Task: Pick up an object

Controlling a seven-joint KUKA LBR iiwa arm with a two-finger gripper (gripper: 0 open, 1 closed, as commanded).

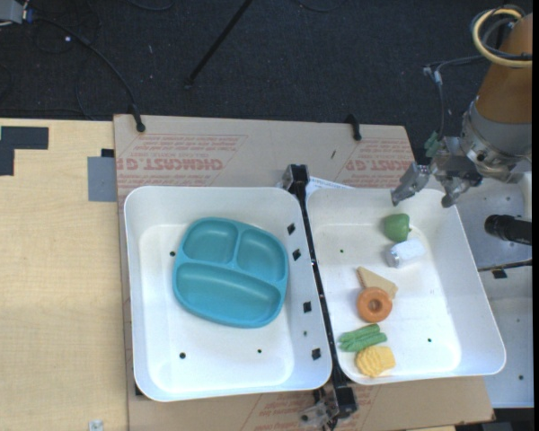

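Observation:
My gripper (pixel 429 188) hangs above the far right corner of the right bin (pixel 449 330), its two fingers spread open with nothing between them. Just below and left of it lies a green round piece (pixel 396 226). A small grey-white piece (pixel 404 252) sits under that. Further toward the front are a tan wedge (pixel 378 281), an orange ring (pixel 375 306), a green pea pod (pixel 362 338) and a yellow corn piece (pixel 375 361).
The left bin (pixel 153 348) bears a teal divided plate (pixel 232 272). A black divider (pixel 309 277) runs between the two bins. Cardboard (pixel 251 151) lies under both, and dark floor with cables lies beyond.

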